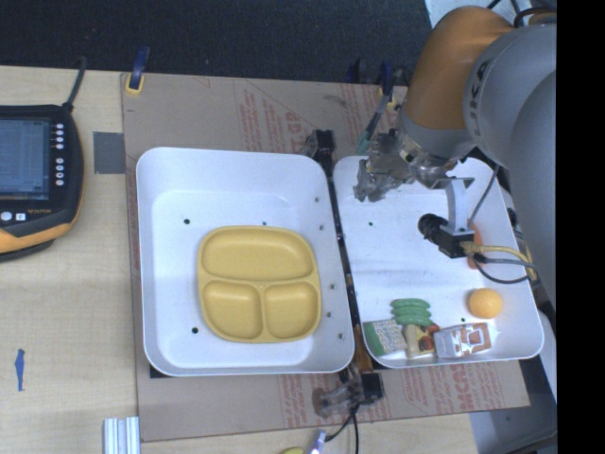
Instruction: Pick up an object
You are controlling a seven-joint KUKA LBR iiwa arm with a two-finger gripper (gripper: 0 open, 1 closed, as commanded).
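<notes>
- We see the claw [375,183] low over the far end of the right bin [378,253]; we cannot tell how it is set, and nothing shows in it.
- Nearest candidates lie well toward us from it: orange ball [485,303], green piece [411,309], carton [463,340].
- We favour the ball: it sits apart, so center above it before descending.

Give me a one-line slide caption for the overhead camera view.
KUKA arm's gripper hovers at the right bin's far corner; yellow divided tray in left bin.
</notes>
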